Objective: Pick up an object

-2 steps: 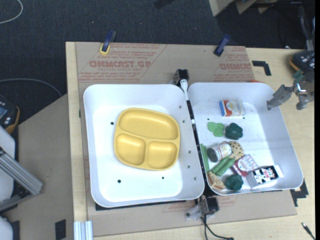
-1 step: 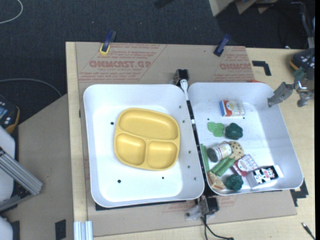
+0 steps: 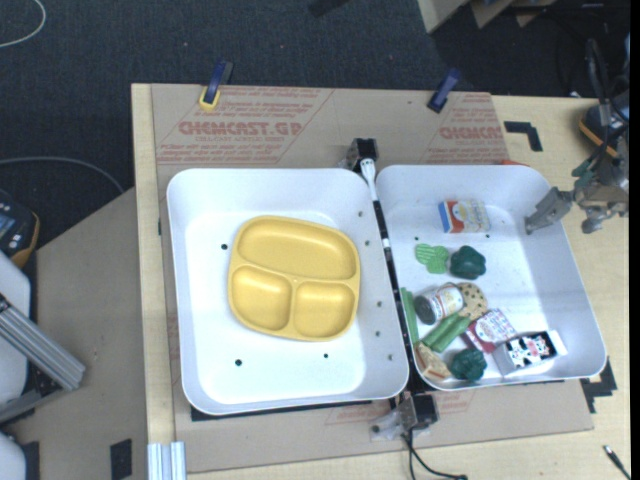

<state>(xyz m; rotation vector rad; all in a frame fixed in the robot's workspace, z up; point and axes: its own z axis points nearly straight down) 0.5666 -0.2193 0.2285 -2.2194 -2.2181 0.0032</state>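
Even, bright overhead light falls across the desk (image 3: 300, 118), washing the two white bins (image 3: 200, 298) close to overexposure, their floors nearly featureless. Shadows are soft and short, gathering faintly under the yellow divided tray (image 3: 295, 276) and along the bin rims. The dark carpet (image 3: 150, 18) beyond the desk drops into murk with little detail. The picture is low in resolution and slightly soft throughout; the small items in the right bin (image 3: 560, 278) blur at their edges, and print on the packets cannot be read. The gripper (image 3: 585, 203) at right looks smeared and grainy
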